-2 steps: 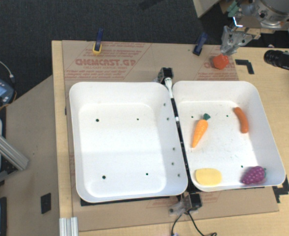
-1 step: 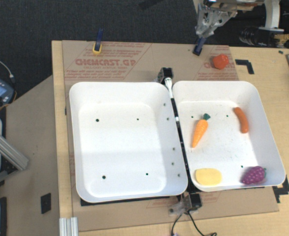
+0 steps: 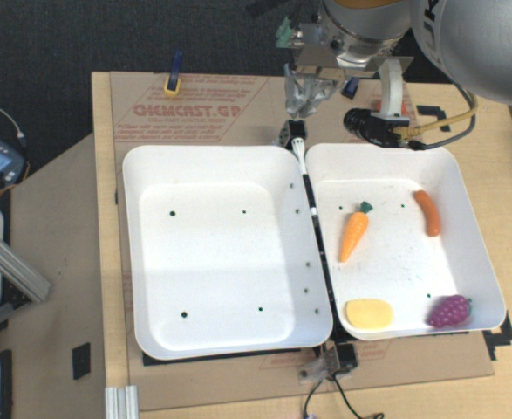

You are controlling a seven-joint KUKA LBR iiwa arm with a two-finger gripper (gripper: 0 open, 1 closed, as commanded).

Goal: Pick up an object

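We are working over the bench (image 3: 203,103), which is carrying two white bins side by side. The left bin (image 3: 212,251) is showing us bare floor; the right bin (image 3: 465,199) is holding every candidate. The arm (image 3: 474,24) is reaching in from the upper right, and its hand (image 3: 306,103) is hanging above the far end of the seam where the two bins are meeting, well apart from all four things. We are seeing nothing between its fingers, but we cannot tell whether they are spread or closed, since they are pointing down and blurring together.

Going by size, the carrot (image 3: 353,234) is lying near the middle of the right bin, tip pointing toward us and slightly left. The sausage (image 3: 428,212) is lying near the far right wall. The yellow piece (image 3: 369,313) is sitting by the near wall, and the purple grapes (image 3: 449,311) are sitting in the near right corner.

We are judging the carrot the best pick: it is lying free of the walls with room on both sides. To do it well, we are thinking the hand should be travelling right and toward us, turning so the fingers are straddling the carrot across its thick upper half, not along it, then descending straight. The grapes and yellow piece are crowding the walls, which is risking a finger landing on the rim.
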